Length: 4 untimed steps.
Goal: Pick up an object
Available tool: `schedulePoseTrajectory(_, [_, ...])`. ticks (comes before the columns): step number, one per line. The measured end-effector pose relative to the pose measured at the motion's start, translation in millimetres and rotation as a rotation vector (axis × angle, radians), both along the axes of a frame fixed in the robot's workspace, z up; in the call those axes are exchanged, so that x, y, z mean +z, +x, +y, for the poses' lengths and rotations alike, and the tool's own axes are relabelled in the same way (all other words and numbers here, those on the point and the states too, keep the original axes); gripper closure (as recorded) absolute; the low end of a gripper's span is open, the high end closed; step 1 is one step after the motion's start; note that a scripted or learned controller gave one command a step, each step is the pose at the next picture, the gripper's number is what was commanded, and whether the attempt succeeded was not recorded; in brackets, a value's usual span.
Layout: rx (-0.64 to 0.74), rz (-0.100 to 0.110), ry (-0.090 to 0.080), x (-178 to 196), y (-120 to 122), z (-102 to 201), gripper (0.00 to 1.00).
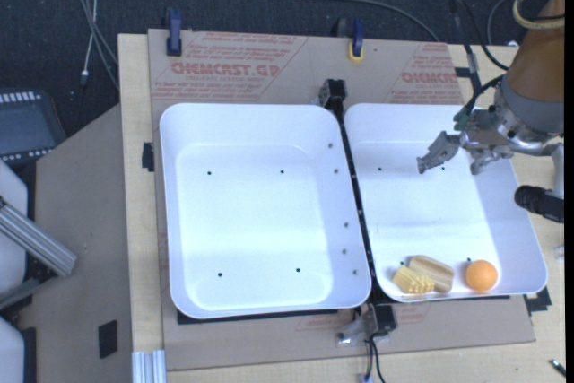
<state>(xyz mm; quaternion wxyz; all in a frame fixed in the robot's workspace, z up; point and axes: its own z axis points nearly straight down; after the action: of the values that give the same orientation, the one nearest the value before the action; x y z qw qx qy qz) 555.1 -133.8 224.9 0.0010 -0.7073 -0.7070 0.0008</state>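
Note:
Three small objects lie at the near edge of the right bin (395, 130): a yellow corn cob (413, 282), a tan bread-like roll (433, 267) touching it, and an orange ball (482, 274) a little to their right. My gripper (451, 162) hangs over the far half of the right bin, well away from all three. It is open, with its two grey fingers spread and nothing between them.
The left bin (179, 193) sits beside the right one, with a black clamp (334, 91) at the far end of the seam between them. Both rest on a cardboard sheet (269, 58) held by clips. Cables run across the dark floor behind.

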Motion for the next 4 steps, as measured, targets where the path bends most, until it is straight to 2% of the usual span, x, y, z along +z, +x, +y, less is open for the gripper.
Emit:
schedulePoseTrajectory(1, [0.001,-0.004,0.000,2,1,0,0.00])
schedulePoseTrajectory(2, [0.001,0.001,0.000,-56,7,-3,0.00])
schedulePoseTrajectory(4, [0.001,0.000,0.000,-139,10,-8,0.00])
